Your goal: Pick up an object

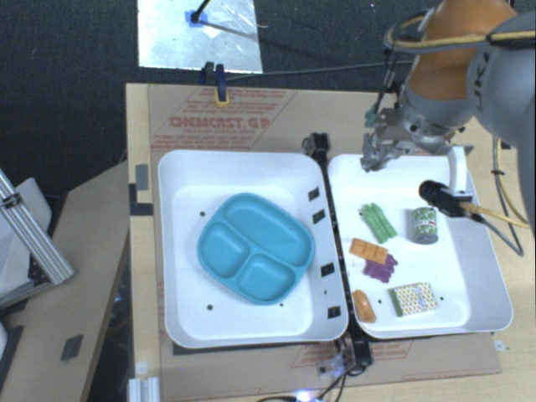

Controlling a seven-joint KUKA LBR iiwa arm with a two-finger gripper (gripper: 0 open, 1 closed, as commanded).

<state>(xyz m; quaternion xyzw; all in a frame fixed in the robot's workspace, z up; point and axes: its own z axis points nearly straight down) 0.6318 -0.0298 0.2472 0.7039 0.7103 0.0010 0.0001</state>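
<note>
White bins: two shallow trays side by side; left bin [180, 224] carries a blue divided plate [255, 247]; right bin [477, 266] carries the loose items.
Items, right bin: green ridged piece [378, 222]; small green-labelled can [424, 224]; orange block [368, 250]; purple piece [379, 267]; orange oval piece [364, 306] near the front edge by the divider; patterned box [414, 298].
Spacing: orange block and purple piece touching or nearly so; the can and the patterned box each stand apart from their neighbours.
Arm: enters from the right, orange band high above the far edge of the right bin.
Gripper [375, 153]: over the far left corner of the right bin, apart from every item; nearest is the green ridged piece, toward the front of it.
Jaw state: cannot tell, fingertips too dark and small against the wrist hardware.
Load: nothing visible between the fingers.
Step in hand (judgement): approach phase; no object selected by contact yet, pick not yet made.
Next move calls for (judgement): travel toward the front of the bin over one target, descend with the fingers straddling it, then close.
Target note: the can or the green ridged piece look the easiest, being isolated; the orange-purple pair risks a double contact.
</note>
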